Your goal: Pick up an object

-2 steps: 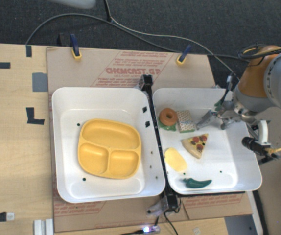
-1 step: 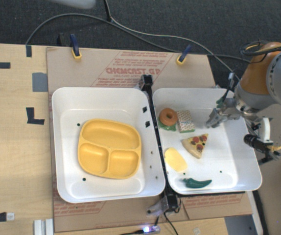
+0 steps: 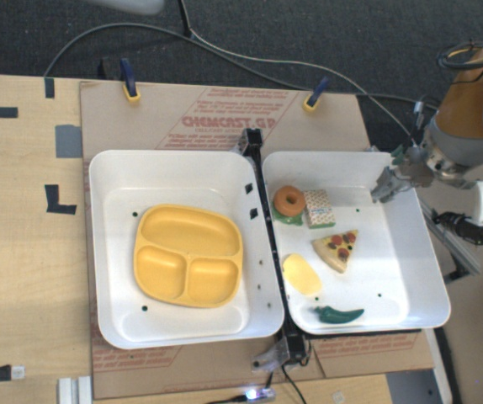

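Note:
In the right bin (image 3: 410,259) lie a brown donut (image 3: 289,200), a speckled square cracker (image 3: 319,208), a pizza slice (image 3: 337,250), a pale yellow oval piece (image 3: 301,274) and a green pepper (image 3: 339,314). My gripper (image 3: 387,185) hangs over the bin's upper right corner, to the right of the cracker and above the pizza slice. It touches none of the objects, and nothing shows between its fingers.
The left bin (image 3: 111,225) holds a yellow three-compartment plate (image 3: 189,255). A black divider (image 3: 262,217) runs between the bins. Cables cross the dark floor behind, and two clamps (image 3: 129,87) pin the cardboard sheet at the back.

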`<state>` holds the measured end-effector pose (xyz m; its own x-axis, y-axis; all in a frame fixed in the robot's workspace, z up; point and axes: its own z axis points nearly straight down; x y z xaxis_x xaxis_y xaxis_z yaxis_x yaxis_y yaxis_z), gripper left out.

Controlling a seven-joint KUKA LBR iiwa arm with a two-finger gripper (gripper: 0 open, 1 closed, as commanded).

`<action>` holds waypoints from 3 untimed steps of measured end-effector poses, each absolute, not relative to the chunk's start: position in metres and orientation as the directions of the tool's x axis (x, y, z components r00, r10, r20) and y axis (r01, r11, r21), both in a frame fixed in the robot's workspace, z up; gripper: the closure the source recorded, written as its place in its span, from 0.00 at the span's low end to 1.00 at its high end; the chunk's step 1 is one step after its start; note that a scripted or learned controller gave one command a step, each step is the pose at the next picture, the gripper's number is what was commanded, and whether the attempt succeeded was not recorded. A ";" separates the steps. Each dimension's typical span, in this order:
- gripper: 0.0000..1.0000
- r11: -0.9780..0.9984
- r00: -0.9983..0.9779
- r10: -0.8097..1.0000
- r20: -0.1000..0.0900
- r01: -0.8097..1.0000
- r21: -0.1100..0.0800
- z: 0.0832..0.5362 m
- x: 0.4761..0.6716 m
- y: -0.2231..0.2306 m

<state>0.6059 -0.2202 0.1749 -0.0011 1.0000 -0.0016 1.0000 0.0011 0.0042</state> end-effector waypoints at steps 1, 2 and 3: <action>1.00 0.001 -0.001 1.000 -0.001 1.000 0.003 0.218 0.610 -0.224; 1.00 0.002 -0.002 1.000 -0.002 1.000 0.004 0.270 0.611 -0.223; 1.00 0.006 -0.006 1.000 0.001 1.000 -0.001 0.273 0.610 -0.166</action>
<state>0.6096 -0.1664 0.2730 -0.0059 1.0000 0.0006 1.0000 0.0059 -0.0005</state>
